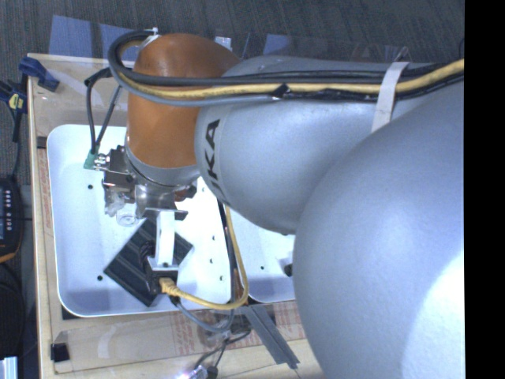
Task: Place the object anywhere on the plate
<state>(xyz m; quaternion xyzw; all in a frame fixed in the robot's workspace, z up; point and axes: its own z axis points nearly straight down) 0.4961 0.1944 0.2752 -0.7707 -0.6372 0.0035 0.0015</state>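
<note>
Camera view looks down on the bench, and I cannot tell where the object lies or where the plate is. The big grey arm (pixel 331 212) covers most of what is under it, so I cannot tell how the object sits next to the gripper either.

The gripper (pixel 122 192) hangs over the left bin (pixel 67 212), near the middle of that bin's white floor. It sits right under the orange band (pixel 162 109) of the arm. From up here I see its top and some grey metal parts, with a small green part (pixel 96 161) on the side away from the arm. I cannot tell if the gripper is spread or pressed together. I also cannot tell if it holds or touches anything. A small pale round bit (pixel 126 215) shows just below the metal parts, but it is too blurry to say what it is.

The floor of the left bin has a few tiny dark dots (pixel 101 277).

The right bin (pixel 264 279) is mostly hidden by the arm. A strip of its near corner peeks out beside the left bin. A small dark bit (pixel 288 269) sits at the arm's edge there, cut off and too small to name.

Black and yellow cables (pixel 331 87) run along the top of the arm. The wooden bench (pixel 118 334) shows around the near side of the bins.
</note>
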